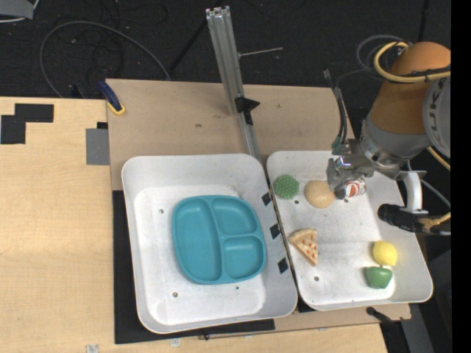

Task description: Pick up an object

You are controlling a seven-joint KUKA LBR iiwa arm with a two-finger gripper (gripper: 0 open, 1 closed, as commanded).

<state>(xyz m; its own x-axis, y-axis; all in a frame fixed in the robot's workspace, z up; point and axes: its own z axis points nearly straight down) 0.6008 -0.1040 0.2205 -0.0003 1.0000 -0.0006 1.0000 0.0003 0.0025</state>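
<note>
Two shallow white bins side by side on light wooden bench (51,197).

Left white bin (140,190): holds teal plastic divided tray (218,238) w/ three compartments, lying flat, roughly mid-bin, slightly turned.

Right white bin (412,285): several small items, well spread.
- Green bumpy ball (286,187) near upper left corner, close to wall shared w/ left bin.
- Tan rounded bread-roll-like piece (319,194) just right of green ball, apart from it.
- Small red-and-white object (354,190) just right of tan piece, directly under claw tip; exact shape hard to tell.
- Orange pizza-slice toy (305,245) lower left-centre, point facing down-right.
- Yellow lemon-shaped toy (384,253) at lower right.
- Green pepper-like toy (378,276) just below lemon, near or touching it; can't tell which.

Grey arm w/ orange band (412,79) entering from right, over upper part of right bin. Claw (343,181) down low at red-and-white object, tan piece just beside on left. Claw fingers: apart or together, can't tell; grip on red-and-white object not confirmable, contact point hidden by wrist body.

Upright aluminium bar (224,57) behind bins, at back of bench. Black cables on dark floor beyond.
</note>
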